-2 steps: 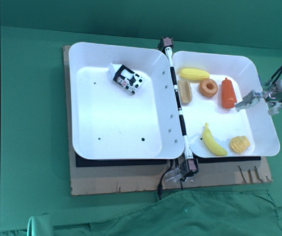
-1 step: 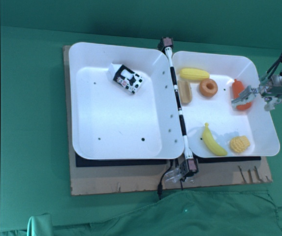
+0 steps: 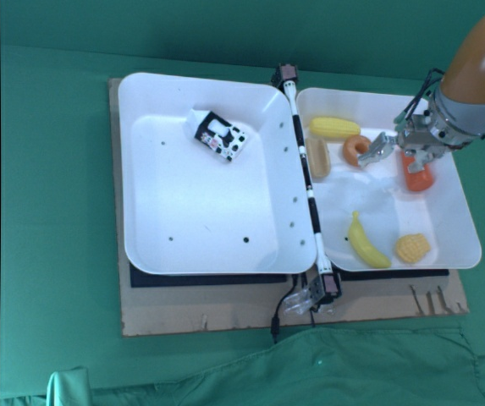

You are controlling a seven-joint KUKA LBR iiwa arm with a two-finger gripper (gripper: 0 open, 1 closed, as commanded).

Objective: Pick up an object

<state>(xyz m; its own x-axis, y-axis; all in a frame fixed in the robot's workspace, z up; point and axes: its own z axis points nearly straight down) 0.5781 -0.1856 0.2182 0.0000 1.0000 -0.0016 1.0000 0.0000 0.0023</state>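
My gripper [image 3: 399, 156] hangs over the back of the right bin [image 3: 458, 218], open, with one silver finger [image 3: 377, 149] reaching left toward an orange donut [image 3: 356, 149]. An orange-red object [image 3: 418, 178] lies just under the other finger, partly hidden by the gripper; I see nothing held between the fingers. The right bin also holds a yellow corn cob [image 3: 334, 128], a tan bun [image 3: 318, 157], a banana [image 3: 366, 242] and a small yellow ridged fruit [image 3: 412, 247]. A black-and-white milk carton [image 3: 219, 134] lies in the left bin [image 3: 183, 218].
A black-and-white striped bar [image 3: 305, 180] runs between the two bins. The bins rest on a brown board [image 3: 183, 315] on a green cloth. The arm with its orange band [image 3: 479, 53] comes in from the upper right.
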